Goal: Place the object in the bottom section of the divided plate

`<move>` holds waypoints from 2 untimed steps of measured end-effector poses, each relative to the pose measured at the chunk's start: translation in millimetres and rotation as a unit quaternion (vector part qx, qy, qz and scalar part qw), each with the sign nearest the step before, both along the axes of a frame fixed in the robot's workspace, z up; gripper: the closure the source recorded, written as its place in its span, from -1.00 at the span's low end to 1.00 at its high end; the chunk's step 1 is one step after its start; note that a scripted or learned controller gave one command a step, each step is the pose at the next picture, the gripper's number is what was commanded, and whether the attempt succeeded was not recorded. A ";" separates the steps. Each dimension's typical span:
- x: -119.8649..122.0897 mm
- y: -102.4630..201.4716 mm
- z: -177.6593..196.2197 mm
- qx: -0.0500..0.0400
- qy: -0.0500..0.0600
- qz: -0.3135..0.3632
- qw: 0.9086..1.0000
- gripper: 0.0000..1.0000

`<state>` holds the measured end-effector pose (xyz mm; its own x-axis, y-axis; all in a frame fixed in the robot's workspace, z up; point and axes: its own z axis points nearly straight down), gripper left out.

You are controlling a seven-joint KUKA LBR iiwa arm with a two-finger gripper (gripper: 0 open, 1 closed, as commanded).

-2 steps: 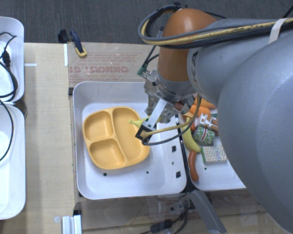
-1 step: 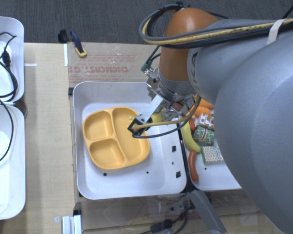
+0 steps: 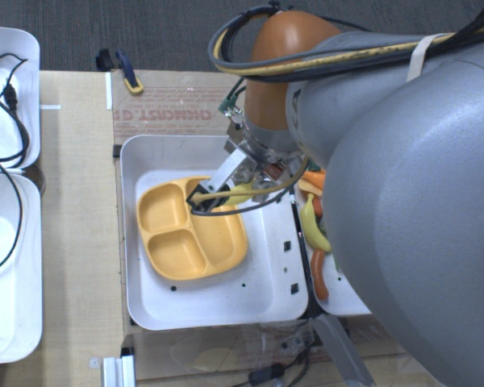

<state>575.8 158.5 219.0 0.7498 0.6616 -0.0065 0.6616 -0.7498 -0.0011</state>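
Yellow divided plastic plate lies in the nearer shallow white bin, turned at a slant, and the coming move turns on one relation. Its bottom section, which I take to be the compartment nearest the view's lower edge, lies down and to the left of the hand.

The smooth grey arm, with its glossy orange band, reaches in from the right, and the hand hangs over the plate's upper right part. No second arm is there to choose from. Beneath it the pale wood-toned desk carries the bins. The plate's bin is matt, with rounded corners.

The plate is moulded, with raised ridges splitting it into three dished hollows: one at the upper left, the bottom one, and a larger one on the right that runs up under the hand. All three that show look bare.

Whether the hand is clenched or released I cannot tell, nor whether it carries the object, since the wrist hides that spot. In the second white bin, partly under the arm, lie small toy foods. They are a curved yellow banana-shaped piece, an orange piece and a slim red piece, all smooth and plastic-looking. I judge that a short carry toward the lower left is what placing calls for.
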 end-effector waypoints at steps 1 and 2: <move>15.0 -24.2 2.8 0.000 0.000 -0.045 0.999 1.00; 11.8 -12.7 1.7 0.000 -0.001 -0.098 0.995 1.00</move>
